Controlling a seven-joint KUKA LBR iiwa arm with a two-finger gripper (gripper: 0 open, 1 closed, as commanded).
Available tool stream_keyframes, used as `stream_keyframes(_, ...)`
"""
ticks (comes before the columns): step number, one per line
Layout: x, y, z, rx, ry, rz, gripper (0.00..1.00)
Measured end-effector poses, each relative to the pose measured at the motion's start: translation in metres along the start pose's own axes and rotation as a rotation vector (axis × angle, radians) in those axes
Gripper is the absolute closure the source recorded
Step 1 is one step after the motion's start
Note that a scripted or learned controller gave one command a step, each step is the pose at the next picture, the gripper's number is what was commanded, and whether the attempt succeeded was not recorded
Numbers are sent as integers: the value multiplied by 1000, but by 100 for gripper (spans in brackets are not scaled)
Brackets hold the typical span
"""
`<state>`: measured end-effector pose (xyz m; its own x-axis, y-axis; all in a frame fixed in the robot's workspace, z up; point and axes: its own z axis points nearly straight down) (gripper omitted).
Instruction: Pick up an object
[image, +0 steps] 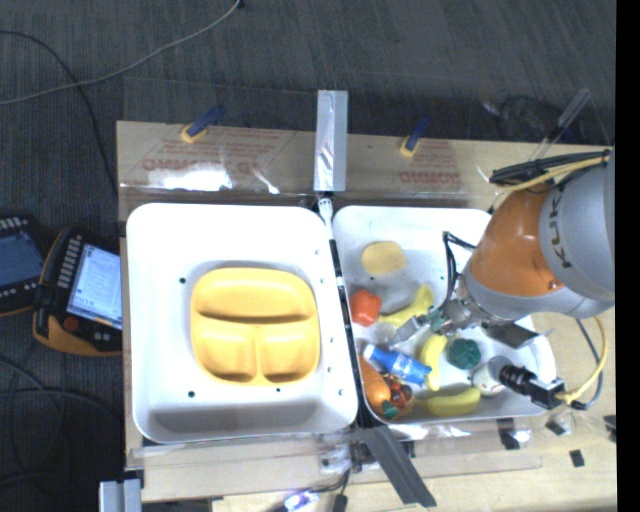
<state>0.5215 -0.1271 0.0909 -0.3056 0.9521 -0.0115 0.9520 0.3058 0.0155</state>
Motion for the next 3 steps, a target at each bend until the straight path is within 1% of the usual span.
stream_keyframes(1, 0, 0, 0, 0, 0, 0, 0)
stream_keyframes(2, 36, -27, -35, 15, 10, 137, 0)
stream_keyframes(3, 21, 14, -108, 20, 7, 257, 0)
